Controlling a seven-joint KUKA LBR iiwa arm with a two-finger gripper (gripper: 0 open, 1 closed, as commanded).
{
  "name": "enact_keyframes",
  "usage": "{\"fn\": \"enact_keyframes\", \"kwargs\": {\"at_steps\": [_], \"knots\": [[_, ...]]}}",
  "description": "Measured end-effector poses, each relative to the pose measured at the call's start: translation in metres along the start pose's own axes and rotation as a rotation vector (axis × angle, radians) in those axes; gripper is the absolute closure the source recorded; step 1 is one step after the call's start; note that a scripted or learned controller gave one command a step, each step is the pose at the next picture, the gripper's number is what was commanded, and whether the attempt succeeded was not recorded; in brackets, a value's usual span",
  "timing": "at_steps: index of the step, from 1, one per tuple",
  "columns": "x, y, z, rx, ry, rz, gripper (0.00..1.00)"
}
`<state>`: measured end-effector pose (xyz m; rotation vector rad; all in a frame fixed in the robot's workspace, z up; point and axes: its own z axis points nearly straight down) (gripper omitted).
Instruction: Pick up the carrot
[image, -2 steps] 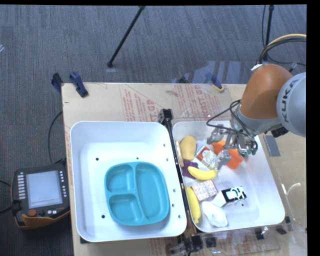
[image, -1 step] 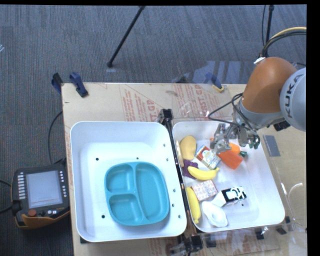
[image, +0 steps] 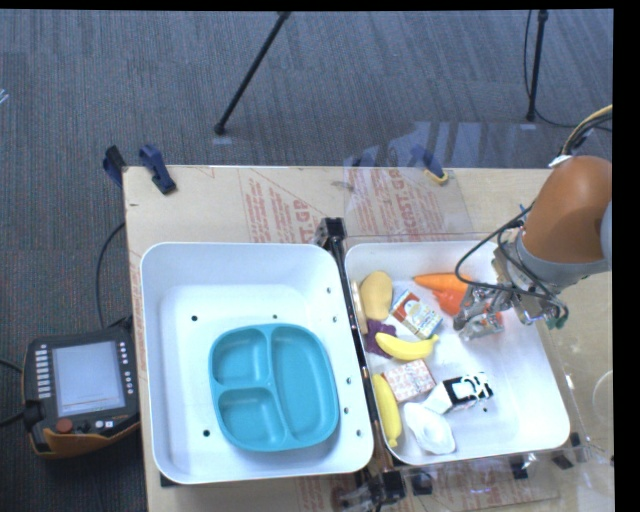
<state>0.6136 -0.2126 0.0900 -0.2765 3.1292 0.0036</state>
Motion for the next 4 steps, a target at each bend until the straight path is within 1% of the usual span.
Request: {"fn": "enact_keyframes", "kwargs": {"at_steps": [1,2,3,4], "knots": [[0.004,0.002,0.003,-0.009,0.017,-0.001,0.00],[-0.032,0.014,0.005,-0.019,0.017,0.158,0.00],[-0.036,0.035,0.005,-0.019,0.023,0.573,0.00],[-0.031,0.037,0.003,0.001,0.002,0.897,0.00]]}}
